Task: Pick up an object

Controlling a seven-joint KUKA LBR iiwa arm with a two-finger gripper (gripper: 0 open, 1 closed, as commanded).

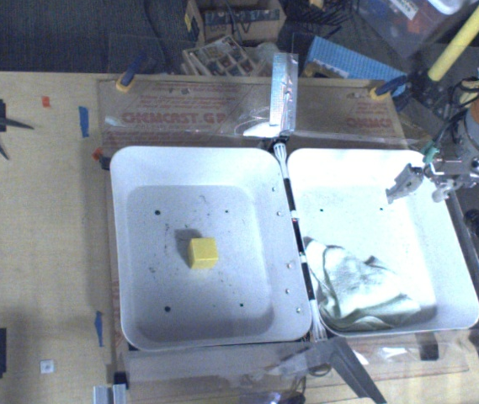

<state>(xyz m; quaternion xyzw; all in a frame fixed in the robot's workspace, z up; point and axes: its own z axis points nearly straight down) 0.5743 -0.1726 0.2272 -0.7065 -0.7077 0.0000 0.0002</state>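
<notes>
A small yellow block (204, 252) lies near the middle of the left bin (138, 175). A crumpled white and pale green cloth (364, 289) is bunched in the near left corner of the right bin (348, 171). My gripper (418, 187) hangs over the far right part of the right bin, well above and to the right of the cloth. It is open, its two fingers (398, 184) spread apart with nothing between them.
The two bins meet at a raised divider (294, 225). Clear plastic sheets (197, 112) lie behind the bins, with cables and boxes beyond. The wooden bench (37, 225) stretches to the left. A yellow pole (468, 28) slants at the top right.
</notes>
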